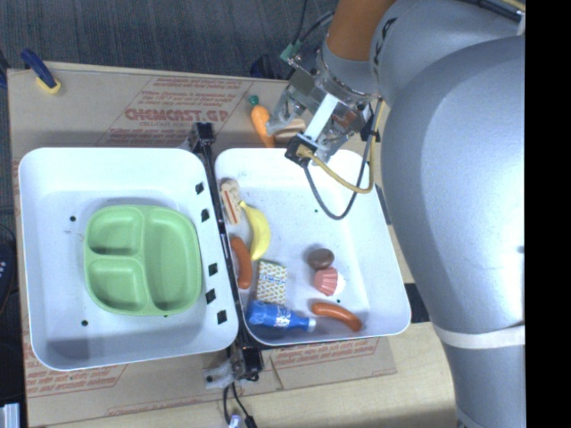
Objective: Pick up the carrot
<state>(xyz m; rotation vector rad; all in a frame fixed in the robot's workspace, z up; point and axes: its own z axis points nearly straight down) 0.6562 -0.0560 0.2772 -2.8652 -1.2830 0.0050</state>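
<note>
The carrot [260, 123] is a small orange piece with a green tip, seen just past the far rim of the right bin [357, 230]. My gripper [284, 132] hangs over that rim below the orange wrist band. One end of the carrot sits between its fingers, so it is shut on the carrot. The carrot sticks out to the left of the fingers, tilted, with the green tip pointing away. The gripper body hides the gripped end.
In the right bin lie a banana [259, 230], a reddish sausage [241, 261], a blue bottle [277, 317], a patterned packet [272, 280], an orange sausage [336, 315] and two small round foods [323, 270]. The left bin [53, 185] holds a green divided plate [141, 259].
</note>
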